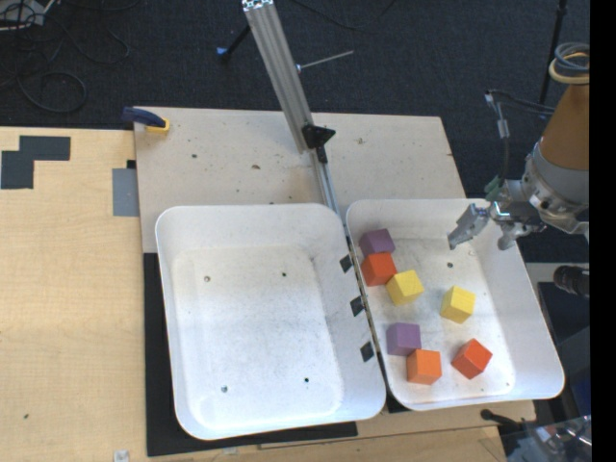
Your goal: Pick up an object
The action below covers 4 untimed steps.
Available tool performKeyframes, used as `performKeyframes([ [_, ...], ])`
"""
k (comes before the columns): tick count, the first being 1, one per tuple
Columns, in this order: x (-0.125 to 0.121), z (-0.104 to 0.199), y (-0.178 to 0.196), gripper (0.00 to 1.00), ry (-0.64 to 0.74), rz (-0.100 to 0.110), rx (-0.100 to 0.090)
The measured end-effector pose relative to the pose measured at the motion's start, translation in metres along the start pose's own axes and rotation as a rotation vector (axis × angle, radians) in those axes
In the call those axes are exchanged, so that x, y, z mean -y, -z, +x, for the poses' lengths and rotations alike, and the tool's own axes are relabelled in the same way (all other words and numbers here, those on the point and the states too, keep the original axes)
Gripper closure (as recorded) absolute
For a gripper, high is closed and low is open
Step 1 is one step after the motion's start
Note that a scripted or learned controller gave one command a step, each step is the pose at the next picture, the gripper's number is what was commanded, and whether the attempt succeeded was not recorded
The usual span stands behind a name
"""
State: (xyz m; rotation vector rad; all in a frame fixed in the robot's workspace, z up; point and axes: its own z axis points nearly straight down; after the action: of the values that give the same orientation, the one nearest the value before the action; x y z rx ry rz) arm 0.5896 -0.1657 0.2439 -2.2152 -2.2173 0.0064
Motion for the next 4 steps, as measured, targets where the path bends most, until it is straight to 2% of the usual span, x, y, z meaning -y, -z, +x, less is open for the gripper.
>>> performKeyframes([
  [1, -0.001, 0.000, 0.003, 0.00, 0.000, -0.005, 0.001],
  [3, -0.002, -0.015, -0.106, 0.00, -0.002, 0.001, 0.000],
  [4, -0.003, -0.015, -0.154, 0.00, -0.003, -0.007, 0.002],
])
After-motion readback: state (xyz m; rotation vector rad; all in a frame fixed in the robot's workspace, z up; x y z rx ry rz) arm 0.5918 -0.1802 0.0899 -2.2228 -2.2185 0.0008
